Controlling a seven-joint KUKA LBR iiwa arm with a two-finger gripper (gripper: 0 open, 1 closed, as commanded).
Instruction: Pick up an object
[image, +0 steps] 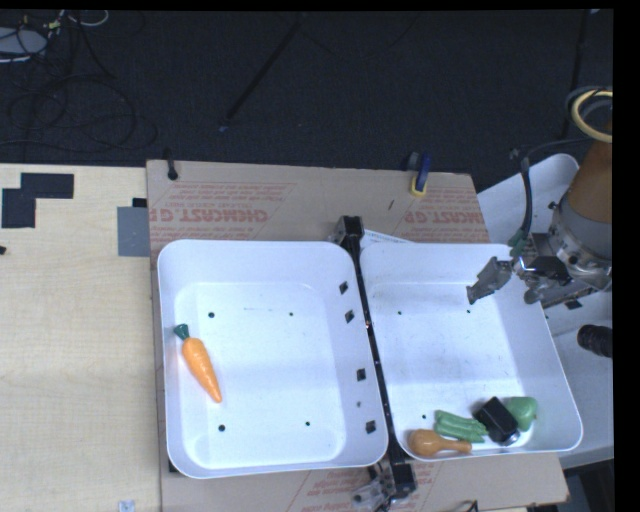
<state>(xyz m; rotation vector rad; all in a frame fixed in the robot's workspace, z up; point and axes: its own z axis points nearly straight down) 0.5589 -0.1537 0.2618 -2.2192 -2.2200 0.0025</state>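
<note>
tool (497, 277) at three o'clock, over the right bin (560, 370), prongs apart, clasping nothing. pick not begun. candidates at five o'clock: green vegetable (460, 426), black block (497, 419); carrot (201, 367) at eight o'clock.

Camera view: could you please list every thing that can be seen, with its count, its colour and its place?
bins: two, white, side by side on the cardboard sheet
cardboard sheet: one, brown with red print, under the bins
toy carrot: one, orange with a green top, left bin, near its left wall
black object: one, black, right bin, near corner
light green toy: one, light green, right bin, beside the black object
green pod-shaped toy: one, dark green, right bin, left of the black object
yellow-orange toy: one, yellow-orange, right bin, by the near wall
clamp: one, blue and yellow, far edge of the cardboard
end effector: one, grey, over the right bin's far right part
</note>
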